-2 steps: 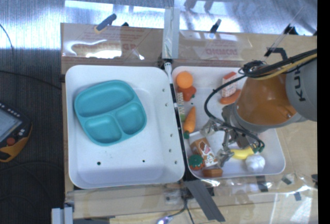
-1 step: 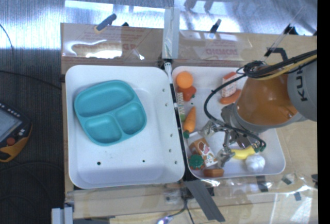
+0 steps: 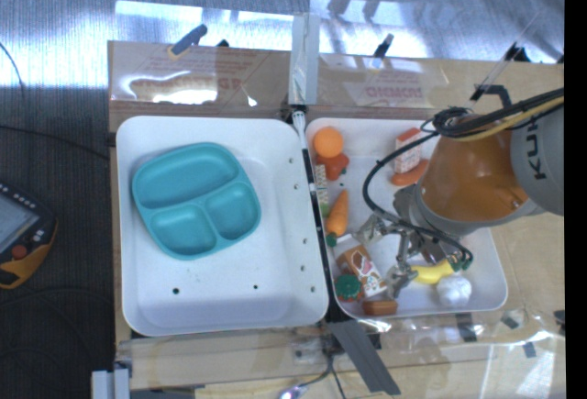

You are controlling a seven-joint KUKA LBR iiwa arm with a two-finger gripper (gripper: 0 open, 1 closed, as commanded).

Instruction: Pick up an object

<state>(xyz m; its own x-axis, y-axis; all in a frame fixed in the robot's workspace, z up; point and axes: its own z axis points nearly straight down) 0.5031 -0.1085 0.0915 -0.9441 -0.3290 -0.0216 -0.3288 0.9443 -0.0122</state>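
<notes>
hanging low over the right bin (image 3: pixel 500 292), the gripper (image 3: pixel 401 252) has its fingers spread apart with nothing between them. the likeliest target, a small printed carton (image 3: pixel 360 269), lies just to its left on the bin floor, long axis slanting toward the near edge.

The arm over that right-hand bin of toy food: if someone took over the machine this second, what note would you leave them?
Gripper: low in the right bin, above the small toys near its front edge. Whether it is open or shut cannot be told, and nothing is seen held.
Things: a carrot, an orange ball, a banana and a white ball lie in the right bin. A teal divided plate sits in the left bin.
Done: no pick visible yet.
Left: grasp one toy and lift it.
</notes>
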